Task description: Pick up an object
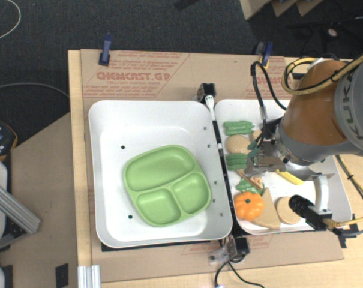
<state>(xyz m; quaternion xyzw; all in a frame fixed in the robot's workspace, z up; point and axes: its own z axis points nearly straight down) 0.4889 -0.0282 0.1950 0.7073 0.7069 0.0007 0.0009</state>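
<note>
Arm (316, 116) is reaching in from the right edge of the frame, its orange band bulking over the upper part of the right bin (343, 204) and its wrist angling down and left toward the bin's left half. Gripper (257, 162) is hanging low among the toys there; how it is set cannot be told, since its tip is lost in the clutter. Right bin is holding a green piece (237, 126) near its top left, a tan round piece (236, 143) just below that, another green piece (236, 159) beside the gripper, an orange pumpkin (249, 205) at lower left, a tan slice (283, 211) just right of the pumpkin, and a yellow strip (289, 177) under the wrist. Left bin (106, 161) is holding a green tray (167, 185) with three compartments, lying slightly tilted at its centre.
</note>
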